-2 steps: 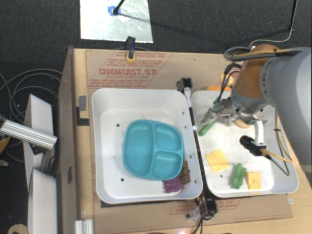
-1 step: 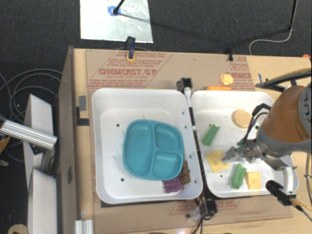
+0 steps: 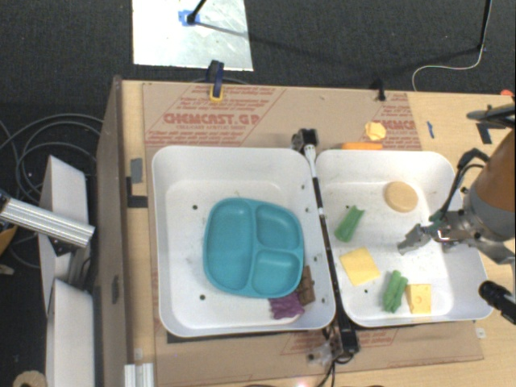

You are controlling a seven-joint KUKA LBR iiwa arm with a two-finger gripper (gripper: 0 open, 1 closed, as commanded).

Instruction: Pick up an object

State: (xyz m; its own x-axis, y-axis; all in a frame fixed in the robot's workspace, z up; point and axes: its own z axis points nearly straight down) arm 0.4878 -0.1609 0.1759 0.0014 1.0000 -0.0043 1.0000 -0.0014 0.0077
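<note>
My gripper (image 3: 413,240) hangs over the right side of the right bin (image 3: 439,168), reaching in from the right edge. Nothing shows in its grasp. Left of it lies a yellow square slice (image 3: 359,265). Below it lie a small green piece (image 3: 393,290) and a yellow cheese block (image 3: 418,297). A tan round piece (image 3: 401,195) sits above the gripper, near the bin's back. A green pod (image 3: 348,223) lies toward the divider.
The left bin (image 3: 177,184) holds a teal divided plate (image 3: 253,247), with a purple object (image 3: 285,305) and a brown object (image 3: 306,287) at its lower right edge. An orange piece (image 3: 362,145) and a yellow disc (image 3: 375,131) lie on the cardboard behind the right bin.
</note>
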